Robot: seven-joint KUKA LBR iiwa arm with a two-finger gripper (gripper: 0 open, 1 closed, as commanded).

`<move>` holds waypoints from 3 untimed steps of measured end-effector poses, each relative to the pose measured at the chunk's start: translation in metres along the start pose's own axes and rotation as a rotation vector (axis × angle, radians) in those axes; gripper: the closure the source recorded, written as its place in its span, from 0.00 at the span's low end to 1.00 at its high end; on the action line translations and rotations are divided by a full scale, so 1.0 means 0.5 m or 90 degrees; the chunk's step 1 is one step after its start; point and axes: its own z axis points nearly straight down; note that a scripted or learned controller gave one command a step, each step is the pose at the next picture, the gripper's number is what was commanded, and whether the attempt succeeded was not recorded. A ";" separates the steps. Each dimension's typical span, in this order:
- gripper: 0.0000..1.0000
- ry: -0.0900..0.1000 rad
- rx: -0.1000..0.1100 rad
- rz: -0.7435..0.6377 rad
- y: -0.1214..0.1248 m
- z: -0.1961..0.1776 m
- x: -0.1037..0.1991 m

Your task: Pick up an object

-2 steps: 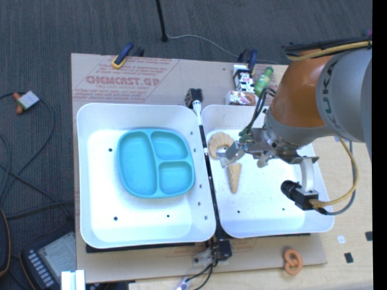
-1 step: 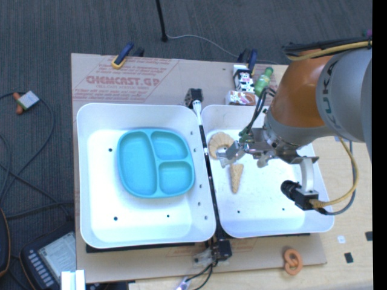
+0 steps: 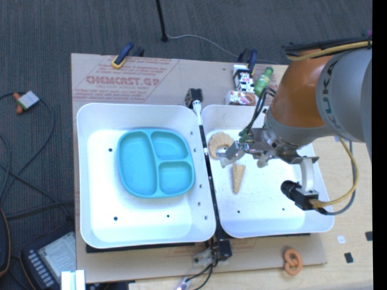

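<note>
I am reaching in from the right of the frame, my grey arm with its orange band leaning over the right white bin, and my gripper is hanging right of centre above the bin floor with its 2 fingers spread apart, holding nothing. Just below my fingertips, a tan cone-shaped object is lying flat, narrow end pointing down-frame, with a rounder tan piece beside it up-frame. The left bin is holding a glossy blue plastic tray with 3 compartments.
</note>
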 end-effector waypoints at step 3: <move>0.00 -0.002 -0.006 0.000 0.082 0.247 -0.141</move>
